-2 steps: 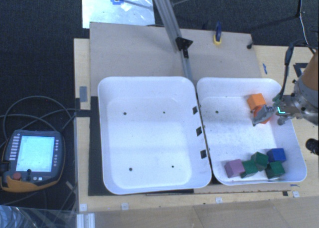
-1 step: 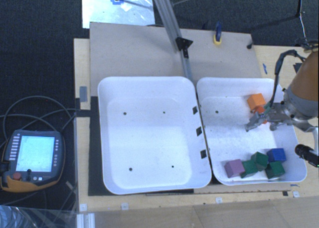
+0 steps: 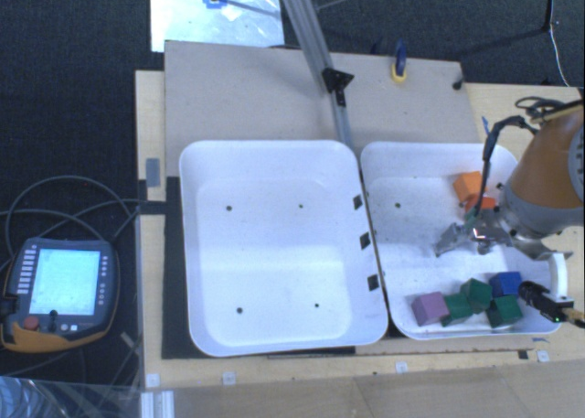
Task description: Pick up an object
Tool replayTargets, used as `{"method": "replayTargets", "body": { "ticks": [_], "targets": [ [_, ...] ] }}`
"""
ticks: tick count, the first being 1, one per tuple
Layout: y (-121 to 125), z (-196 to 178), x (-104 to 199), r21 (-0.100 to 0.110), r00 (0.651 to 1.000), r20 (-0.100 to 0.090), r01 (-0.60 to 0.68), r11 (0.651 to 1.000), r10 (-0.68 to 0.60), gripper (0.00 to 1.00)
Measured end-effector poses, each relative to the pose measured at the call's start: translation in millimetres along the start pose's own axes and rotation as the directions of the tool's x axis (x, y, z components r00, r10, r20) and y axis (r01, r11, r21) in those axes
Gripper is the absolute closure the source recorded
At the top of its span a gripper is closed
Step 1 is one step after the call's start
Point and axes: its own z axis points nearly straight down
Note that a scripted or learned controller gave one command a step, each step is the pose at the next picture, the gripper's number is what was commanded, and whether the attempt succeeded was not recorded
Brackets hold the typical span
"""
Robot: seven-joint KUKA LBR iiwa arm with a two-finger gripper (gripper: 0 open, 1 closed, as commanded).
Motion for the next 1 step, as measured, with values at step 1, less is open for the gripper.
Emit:
{"method": "replayTargets", "body": {
  "ticks": [1],
  "targets": [
    [0.6,8.5,-0.1,-0.004,1.000,0.001,0.001,1.000,-0.001,0.00]
  ]
}}
